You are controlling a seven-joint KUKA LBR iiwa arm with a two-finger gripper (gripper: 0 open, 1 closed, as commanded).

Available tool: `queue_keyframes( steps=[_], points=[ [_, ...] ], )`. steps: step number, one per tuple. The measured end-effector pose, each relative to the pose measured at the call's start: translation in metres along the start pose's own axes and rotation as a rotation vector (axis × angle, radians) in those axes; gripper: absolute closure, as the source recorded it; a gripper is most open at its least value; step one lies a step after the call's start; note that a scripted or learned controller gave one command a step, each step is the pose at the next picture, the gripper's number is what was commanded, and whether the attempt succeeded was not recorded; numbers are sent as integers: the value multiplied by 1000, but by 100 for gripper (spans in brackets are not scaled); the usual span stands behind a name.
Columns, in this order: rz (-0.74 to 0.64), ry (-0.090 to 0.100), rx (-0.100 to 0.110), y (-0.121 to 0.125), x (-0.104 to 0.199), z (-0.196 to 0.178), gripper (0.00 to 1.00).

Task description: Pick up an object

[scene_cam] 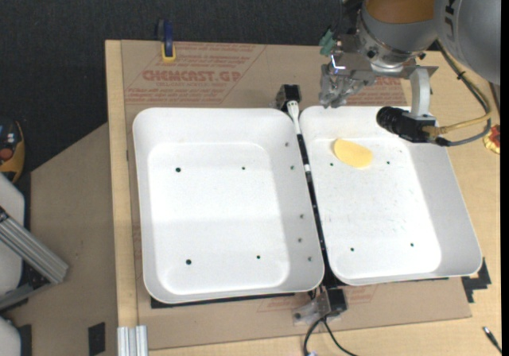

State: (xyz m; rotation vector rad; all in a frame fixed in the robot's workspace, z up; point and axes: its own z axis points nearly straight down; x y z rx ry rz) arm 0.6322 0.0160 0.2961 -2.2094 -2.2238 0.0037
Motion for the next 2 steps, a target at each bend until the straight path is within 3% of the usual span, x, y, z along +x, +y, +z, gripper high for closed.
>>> queue_keyframes(
  steps=[1,2],
  points=[
    [8,-4,-10,-7,-19,-18,100],
    [14,-8,-16,5,-109,-62,100]
  ],
)
